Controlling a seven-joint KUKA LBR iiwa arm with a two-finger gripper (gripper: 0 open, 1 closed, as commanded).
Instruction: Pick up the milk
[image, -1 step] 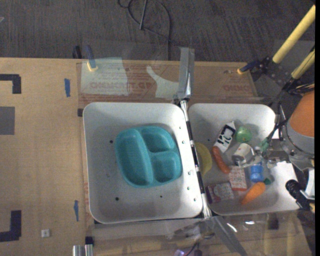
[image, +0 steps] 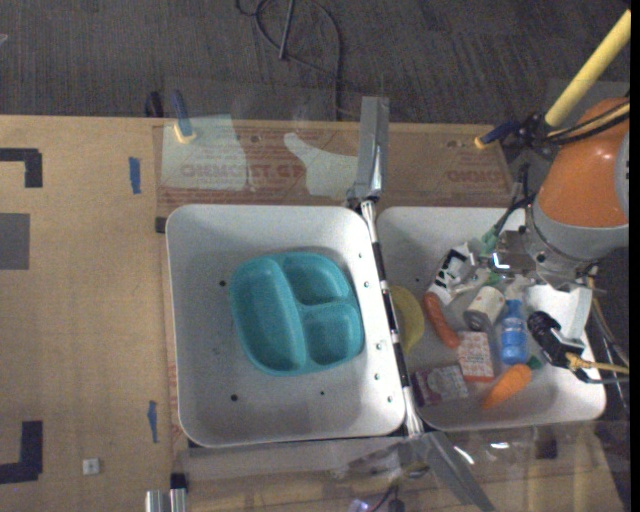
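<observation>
2 white bins (image: 200, 240) are being borne by a tan bench (image: 80, 330) (dark floor beyond). The milk (image: 458, 272) is lying in the right bin, beside the gripper (image: 497, 262), whose state cannot be told.

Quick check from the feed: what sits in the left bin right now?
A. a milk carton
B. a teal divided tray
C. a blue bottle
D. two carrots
B: the teal divided tray lies alone in the left bin; the carrots and blue bottle are in the right bin.
</observation>
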